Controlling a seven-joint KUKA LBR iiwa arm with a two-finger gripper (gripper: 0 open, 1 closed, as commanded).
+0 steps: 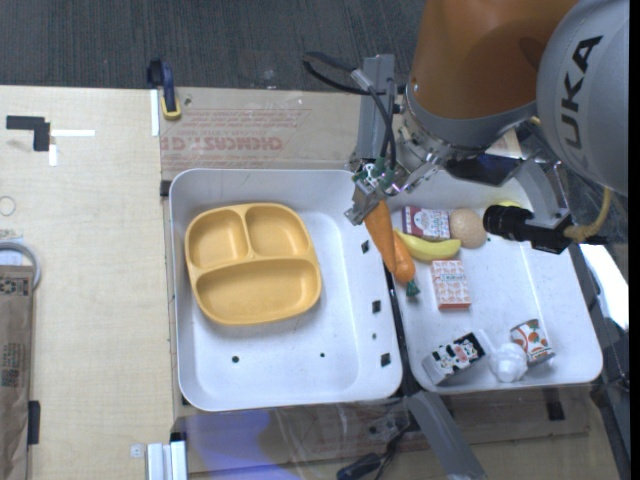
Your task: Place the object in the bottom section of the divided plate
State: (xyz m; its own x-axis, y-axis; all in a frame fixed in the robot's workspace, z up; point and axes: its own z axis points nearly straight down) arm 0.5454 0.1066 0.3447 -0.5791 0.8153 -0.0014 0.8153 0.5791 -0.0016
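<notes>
A yellow divided plate point(252, 263) lies in the left white bin point(300, 363), with its wide bottom section point(256, 293) facing the near edge. An orange carrot point(390, 243) hangs at a slant over the wall between the two bins, green tip down. Its upper end sits between the fingers of my gripper point(371, 200), which is shut on it. The gripper stands just right of the plate, above the left bin's right rim.
The right bin point(565, 313) holds a banana point(432, 248), a red-and-white box point(427, 222), a potato point(467, 228), a small red carton point(451, 285), a cow-print carton point(455, 355), a white ball point(508, 364) and a strawberry carton point(532, 341). The arm's bulk looms over the right bin's far side.
</notes>
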